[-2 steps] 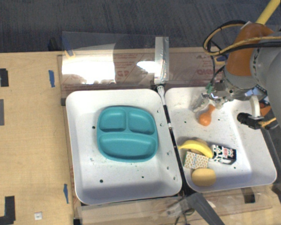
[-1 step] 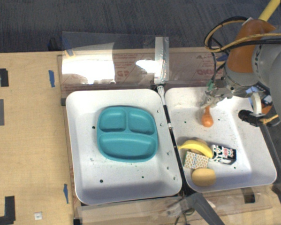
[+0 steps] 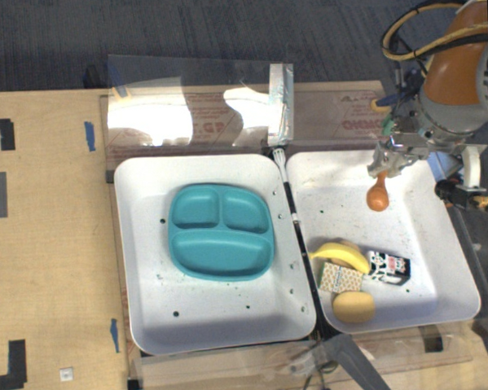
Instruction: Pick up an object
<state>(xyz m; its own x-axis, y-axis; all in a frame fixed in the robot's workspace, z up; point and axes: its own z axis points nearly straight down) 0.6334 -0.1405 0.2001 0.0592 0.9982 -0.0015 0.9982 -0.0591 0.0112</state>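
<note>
My gripper (image 3: 386,165) hangs over the far part of the right bin (image 3: 450,244), below the orange-banded wrist. It is shut on the thin upper end of a small orange pear-shaped object (image 3: 378,196), which dangles just beneath the fingers. Lower in the same bin lie a yellow banana (image 3: 342,255), a tan waffle-like piece (image 3: 341,279), a round yellow-brown object (image 3: 353,306) and a small black-and-white carton (image 3: 388,266), all well in front of the gripper.
The left bin (image 3: 142,269) holds a teal divided plate (image 3: 221,230). A clear plastic wall (image 3: 280,107) stands behind the bins, and the ridge between the two bins (image 3: 295,228) runs left of the gripper.
</note>
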